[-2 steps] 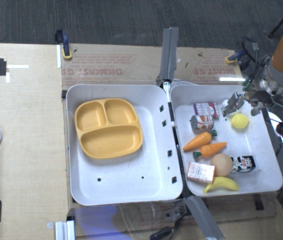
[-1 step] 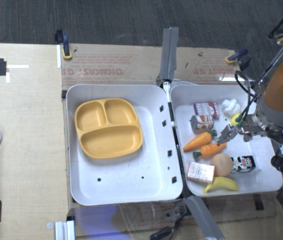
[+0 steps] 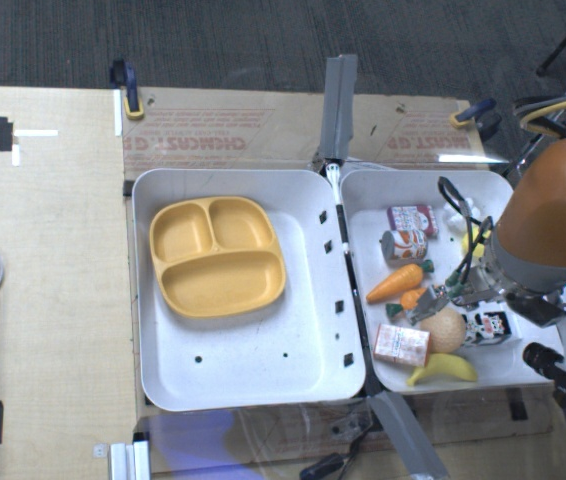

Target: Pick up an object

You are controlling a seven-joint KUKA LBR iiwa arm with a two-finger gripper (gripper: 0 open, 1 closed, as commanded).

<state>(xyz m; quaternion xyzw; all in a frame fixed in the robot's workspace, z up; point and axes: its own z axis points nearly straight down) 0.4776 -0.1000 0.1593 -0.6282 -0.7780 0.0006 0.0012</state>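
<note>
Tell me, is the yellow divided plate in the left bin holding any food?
Empty. The yellow plate lies flat in the left bin, and all three of its compartments show bare yellow surface.

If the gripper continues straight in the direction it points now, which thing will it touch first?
Probably the small carrot piece just ahead of the gripper, which points left and downward in the right bin. Depth is unclear; the round beige ball lies very near.

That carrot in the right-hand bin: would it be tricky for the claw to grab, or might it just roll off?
The carrot looks smooth, tapered and glossy like a plastic toy, so it is probably light and stiff. Its round, narrowing body might slip from the gripper or roll in an arc if nudged. It lies among other items in the right bin, which may hamper rolling.
</note>
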